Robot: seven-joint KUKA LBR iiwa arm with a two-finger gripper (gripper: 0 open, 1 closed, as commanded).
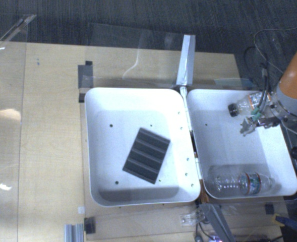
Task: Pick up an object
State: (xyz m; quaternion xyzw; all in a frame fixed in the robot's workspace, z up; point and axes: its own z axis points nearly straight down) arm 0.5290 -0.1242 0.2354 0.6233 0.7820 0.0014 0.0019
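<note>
My gripper (250, 118) hangs over the back right part of the right bin (224, 150). It is shut on a small clear bottle (243, 105) with a dark cap, which lies crosswise between the fingers with its cap pointing left. A larger clear plastic bottle (236, 182) lies on its side along the front wall of the same bin. In the left bin (103, 135), a dark ribbed rectangular block (146, 155) lies flat near the middle, turned at a slant.
The two bins meet at a shared middle rim (188, 135). A metal bar (186, 59) stands behind that joint. Cables (261, 49) hang at the back right near the arm's orange band (295, 79). A wooden bench top (37, 135) stretches to the left.
</note>
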